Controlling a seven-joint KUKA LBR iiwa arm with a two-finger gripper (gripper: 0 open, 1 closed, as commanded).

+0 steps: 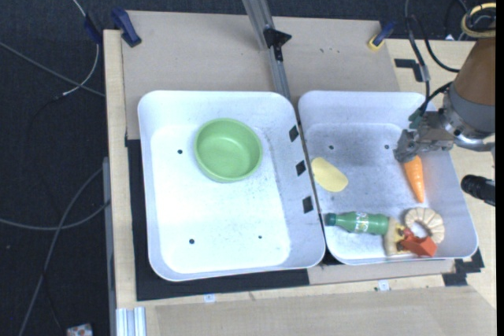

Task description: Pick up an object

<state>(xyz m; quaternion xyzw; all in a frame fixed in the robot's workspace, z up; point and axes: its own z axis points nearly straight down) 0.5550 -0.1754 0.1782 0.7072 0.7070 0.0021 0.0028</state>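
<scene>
The gripper is hanging directly above the carrot's upper end, seemingly lining up a grasp; jaw state cannot be told from here.

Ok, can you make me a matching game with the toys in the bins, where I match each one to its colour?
Things:
1. bowl
2. carrot
3. bottle
4. lemon-shaped piece

Colours:
A. orange
B. yellow
C. light green all over
D. dark green with a white label

Pairs: 1-C, 2-A, 3-D, 4-B
</scene>
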